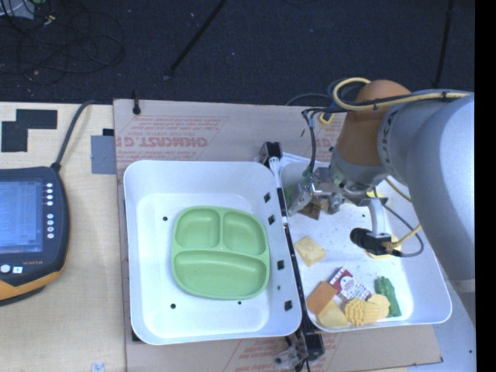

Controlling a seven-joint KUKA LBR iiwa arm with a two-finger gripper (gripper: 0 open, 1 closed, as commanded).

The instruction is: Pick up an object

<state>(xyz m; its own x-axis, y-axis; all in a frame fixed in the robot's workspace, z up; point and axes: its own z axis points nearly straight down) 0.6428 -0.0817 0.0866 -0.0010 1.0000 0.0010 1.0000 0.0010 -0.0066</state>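
Observation:
My gripper (312, 198) is low over the far left part of the right bin (422, 285), close to the divider between the bins. A small brown thing (308, 209) lies right at its tip; whether it is gripped is hidden. A pale yellow block (310, 250) lies on the bin floor just in front of the gripper. Toward the near edge sit an orange block (322, 294), a red and white packet (349, 282), a yellow ridged piece (359, 311) and a green piece (387, 296).
The left bin (147, 208) holds a green divided plate (221, 253). A tablet-like pendant (27, 223) lies at the far left of the bench. The grey arm (434, 169) covers the right bin's far right side.

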